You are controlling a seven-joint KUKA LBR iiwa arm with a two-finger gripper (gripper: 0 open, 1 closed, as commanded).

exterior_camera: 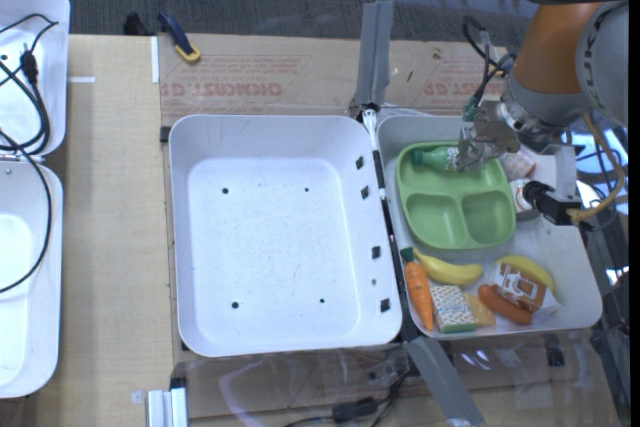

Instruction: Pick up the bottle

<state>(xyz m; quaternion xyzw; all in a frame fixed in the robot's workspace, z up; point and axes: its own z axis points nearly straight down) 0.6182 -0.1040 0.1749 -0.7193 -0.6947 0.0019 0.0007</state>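
My gripper (470,153) hangs over the right bin (572,310), at the 12 o'clock end of the tray (455,215) that lies in it. The bottle (432,156), green and lying on its side, sits in the tray's long top compartment, and my gripper is right at its 3 o'clock end, touching or nearly so. Whether I am clenched on it or released I cannot tell; the wrist hides that.

The tray is green with three compartments; the two lower ones, at 6 o'clock of the bottle, show bare green floor.

Below the tray, toward 6 o'clock in the same bin, lie a banana (449,267), a carrot (419,295) along the bin's 9 o'clock wall, and a small box (455,307) just beside the carrot. Toward 4 o'clock are a second banana (531,270), a packet (520,289) and a sausage (505,305), bunched together.

The left bin (190,245), at 9 o'clock of the right one, shows only its white floor. Both bins rest on the surface (110,215).
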